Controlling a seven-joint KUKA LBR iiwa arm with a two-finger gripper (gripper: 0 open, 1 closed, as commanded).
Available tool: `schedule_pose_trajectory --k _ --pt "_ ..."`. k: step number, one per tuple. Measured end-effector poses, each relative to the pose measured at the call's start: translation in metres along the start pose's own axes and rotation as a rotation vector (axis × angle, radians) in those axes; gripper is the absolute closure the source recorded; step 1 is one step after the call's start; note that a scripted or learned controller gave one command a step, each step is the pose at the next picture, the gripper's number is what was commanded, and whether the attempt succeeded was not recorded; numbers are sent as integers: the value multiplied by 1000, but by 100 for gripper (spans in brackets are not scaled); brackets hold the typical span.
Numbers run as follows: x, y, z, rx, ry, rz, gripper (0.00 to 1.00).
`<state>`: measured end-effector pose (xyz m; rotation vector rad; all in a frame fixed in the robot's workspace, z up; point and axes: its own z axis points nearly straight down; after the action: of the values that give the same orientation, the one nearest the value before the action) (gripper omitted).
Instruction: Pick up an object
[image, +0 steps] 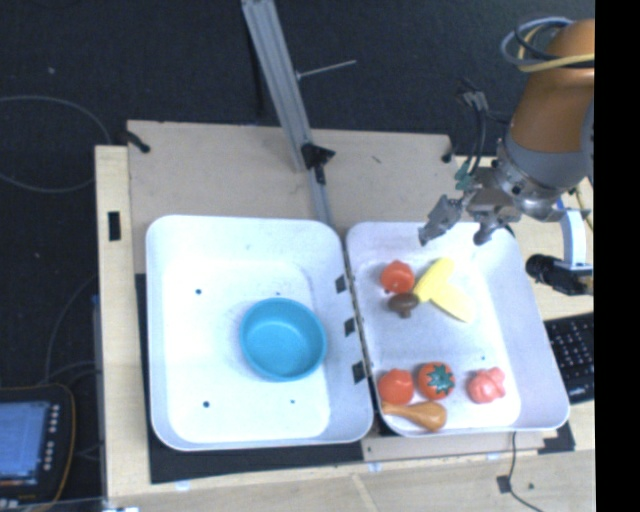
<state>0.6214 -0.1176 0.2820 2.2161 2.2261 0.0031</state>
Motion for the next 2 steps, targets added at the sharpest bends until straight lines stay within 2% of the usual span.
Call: schedule_pose_trajectory --k 1,2 --pt "-9 -7 48 6 -5 7 0" --pt "-14 -7 112 7 -5 8 0"
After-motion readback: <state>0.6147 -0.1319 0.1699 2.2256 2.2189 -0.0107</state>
